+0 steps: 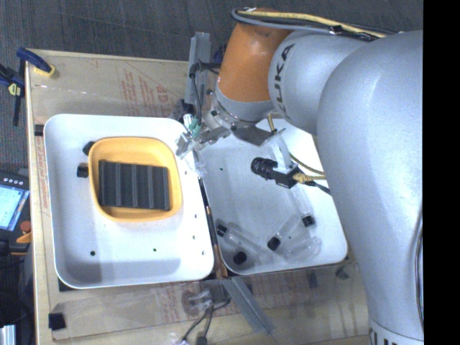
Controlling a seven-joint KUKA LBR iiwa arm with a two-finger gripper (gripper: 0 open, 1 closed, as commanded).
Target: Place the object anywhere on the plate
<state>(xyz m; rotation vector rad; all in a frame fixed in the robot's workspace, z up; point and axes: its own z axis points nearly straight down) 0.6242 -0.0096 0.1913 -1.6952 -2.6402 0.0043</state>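
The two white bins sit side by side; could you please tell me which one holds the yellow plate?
The left bin holds the yellow plate, which carries a dark ribbed insert. The right bin, under the arm, holds small clear items with black caps instead.

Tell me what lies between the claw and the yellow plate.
In the camera view, bare white bin floor separates the claw from the yellow plate.

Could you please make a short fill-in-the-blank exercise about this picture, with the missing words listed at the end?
1. The yellow plate lies in the ____ bin.
2. The dark object on the plate has raised ____ running along it.
3. The band above the arm's wrist is ____.
4. The arm's gripper is over the ____ between both bins.

Missing words: left; ribs; orange; edge
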